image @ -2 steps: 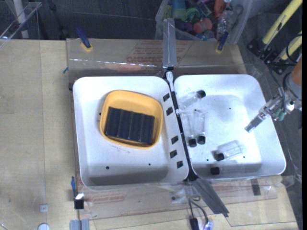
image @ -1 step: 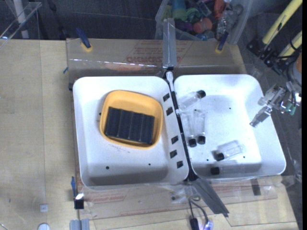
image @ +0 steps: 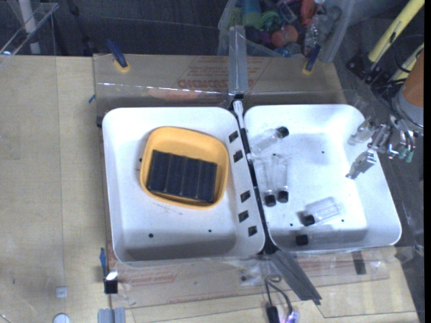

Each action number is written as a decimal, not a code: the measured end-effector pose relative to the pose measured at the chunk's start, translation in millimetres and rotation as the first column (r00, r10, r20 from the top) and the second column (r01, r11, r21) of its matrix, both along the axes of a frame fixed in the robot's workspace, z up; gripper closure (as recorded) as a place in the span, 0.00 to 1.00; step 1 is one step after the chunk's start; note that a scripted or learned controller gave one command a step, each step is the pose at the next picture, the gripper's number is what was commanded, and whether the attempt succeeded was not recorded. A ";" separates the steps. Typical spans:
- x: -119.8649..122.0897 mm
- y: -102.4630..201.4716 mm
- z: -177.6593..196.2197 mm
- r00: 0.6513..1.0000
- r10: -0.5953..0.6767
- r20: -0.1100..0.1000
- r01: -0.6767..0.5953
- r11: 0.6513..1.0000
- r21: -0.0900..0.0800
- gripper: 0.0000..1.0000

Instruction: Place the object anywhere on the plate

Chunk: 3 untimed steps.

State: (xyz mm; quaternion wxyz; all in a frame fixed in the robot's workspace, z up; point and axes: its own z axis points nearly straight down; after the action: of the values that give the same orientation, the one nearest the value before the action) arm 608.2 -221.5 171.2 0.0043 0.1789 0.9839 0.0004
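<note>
A yellow plate (image: 152, 148) lies in the left bin (image: 121, 180). A black ridged block (image: 183, 175) rests flat on it and covers most of its floor. Several clear plastic bottles with black caps lie in the right bin (image: 377, 214): one near the divider at the back (image: 271, 138), a pair side by side at the middle left (image: 274, 175), and one at the front (image: 323, 210). My gripper (image: 358, 153) hangs over the right bin's far right side. Its fingers are spread open with nothing between them, well apart from every bottle.
A slanted divider (image: 244, 173) with black tabs separates the two bins. Behind the bench stands a clear tub of colourful toys (image: 283, 12). Blue clamps (image: 120, 60) hold the bins' back edge. Cables hang by the arm at the right.
</note>
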 end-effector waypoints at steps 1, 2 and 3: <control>7.1 0.3 25.3 0.987 0.158 0.001 -0.158 0.987 -0.001 0.00; -9.7 -0.7 9.4 0.910 0.415 -0.004 -0.415 0.910 0.001 0.00; -2.5 0.7 19.0 0.758 0.652 0.000 -0.652 0.758 -0.004 0.00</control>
State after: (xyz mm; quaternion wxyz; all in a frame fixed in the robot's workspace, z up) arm 605.7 -220.8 190.1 0.0048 -0.1742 0.9847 -0.0002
